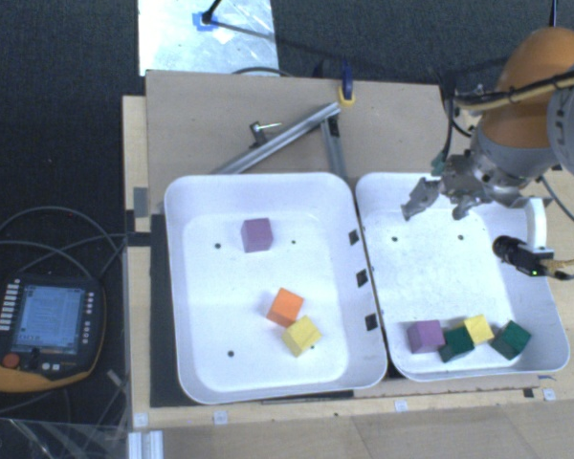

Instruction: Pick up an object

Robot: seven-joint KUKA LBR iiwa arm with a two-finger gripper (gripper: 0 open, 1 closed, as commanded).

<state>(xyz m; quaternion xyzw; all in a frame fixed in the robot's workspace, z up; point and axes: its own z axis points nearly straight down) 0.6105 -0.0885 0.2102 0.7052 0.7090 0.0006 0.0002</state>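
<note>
The arm comes in from the right side and bends down over the back part of the right bin. Its tool hangs above the far edge of this bin, near the corner beside the middle gap. The two fingers are spread apart, and there is nothing between them.

Under the tool, the floor of the right bin is bare white. The things in this bin are all at the front wall, well apart from the tool: a purple cube, a dark green cube touching it, a yellow cube just behind the green one, and another green cube close to the front right corner. They lie tight in one row, so there is little room between them and the front wall.

In the left bin the things have more space. A purple block lies alone toward the back. An orange block and a yellow block lie near the middle front, almost touching each other.

Behind the bins, a metal bar lies at a slant on the desk. On the floor at the left lies a control pendant with its cable.
</note>
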